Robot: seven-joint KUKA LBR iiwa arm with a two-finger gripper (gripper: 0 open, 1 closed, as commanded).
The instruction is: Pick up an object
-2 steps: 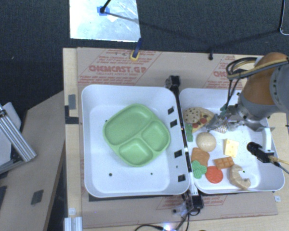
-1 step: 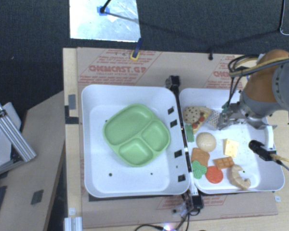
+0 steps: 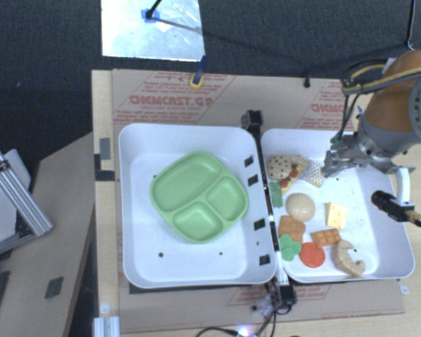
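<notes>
Hovering over the right bin (image 3: 396, 248), the tool (image 3: 331, 161) sits just beside a cookie (image 3: 281, 166) and toy foods; its finger state cannot be told.

Arm (image 3: 400, 97) cut off at right edge; pincer (image 3: 335, 161) fingers too small to tell.

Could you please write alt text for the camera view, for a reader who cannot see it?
A grey robot arm reaches from the right, its gripper low over the right bin, which holds small toy foods. The left bin holds a green divided plate.
</notes>
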